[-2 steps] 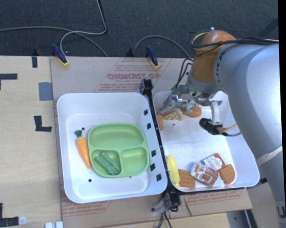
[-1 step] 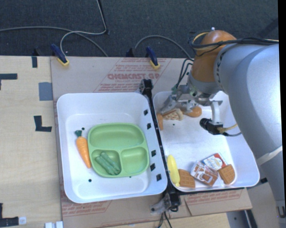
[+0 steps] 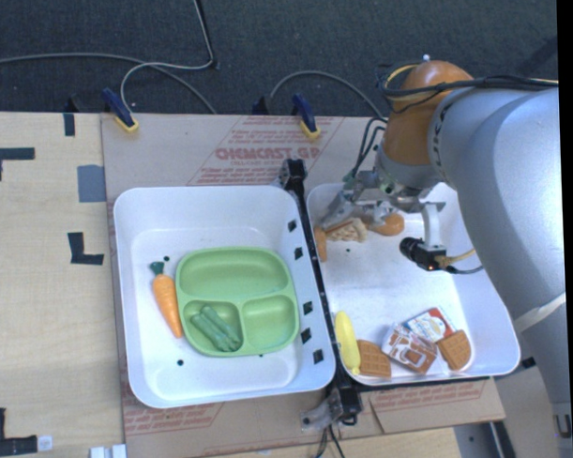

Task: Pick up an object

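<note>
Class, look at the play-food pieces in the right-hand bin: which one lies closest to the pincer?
The tan bread-like piece at the bin's far left corner, directly under the pincer. The banana, packet and others lie along the near edge.

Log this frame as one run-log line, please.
arm: over right bin far end | gripper: low by tan food piece, grasp unclear | left bin: green tray, carrot | pick: unconfirmed

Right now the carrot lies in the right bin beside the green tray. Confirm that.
Not quite: the carrot lies in the left bin, beside the green tray, against its left edge. The camera view shows it.
</note>
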Robot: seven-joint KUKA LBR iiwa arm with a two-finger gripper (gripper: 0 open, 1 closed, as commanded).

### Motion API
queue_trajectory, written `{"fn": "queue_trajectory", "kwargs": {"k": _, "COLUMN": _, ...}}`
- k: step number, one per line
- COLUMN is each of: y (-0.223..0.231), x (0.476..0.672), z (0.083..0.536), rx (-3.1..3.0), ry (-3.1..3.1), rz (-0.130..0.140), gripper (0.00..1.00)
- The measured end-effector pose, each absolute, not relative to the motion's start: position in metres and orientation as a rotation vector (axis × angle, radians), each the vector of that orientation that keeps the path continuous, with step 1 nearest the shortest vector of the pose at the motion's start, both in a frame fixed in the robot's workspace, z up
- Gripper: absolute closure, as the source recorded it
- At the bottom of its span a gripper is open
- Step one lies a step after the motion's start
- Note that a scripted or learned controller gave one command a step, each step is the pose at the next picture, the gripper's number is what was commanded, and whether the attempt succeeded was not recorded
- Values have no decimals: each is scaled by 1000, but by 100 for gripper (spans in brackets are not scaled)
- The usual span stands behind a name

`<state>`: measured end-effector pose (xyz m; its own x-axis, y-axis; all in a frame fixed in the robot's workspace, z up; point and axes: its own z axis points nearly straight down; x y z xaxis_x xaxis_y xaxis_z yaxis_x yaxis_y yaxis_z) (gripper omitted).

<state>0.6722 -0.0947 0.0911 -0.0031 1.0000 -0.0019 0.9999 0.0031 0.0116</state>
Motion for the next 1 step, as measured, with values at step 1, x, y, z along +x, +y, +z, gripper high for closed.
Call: {"fn": "queue_trajectory", "kwargs": {"k": 1, "y": -94, "x": 672, "z": 91, "rx": 2211, "ry": 2218, "rz": 11, "gripper": 0}}
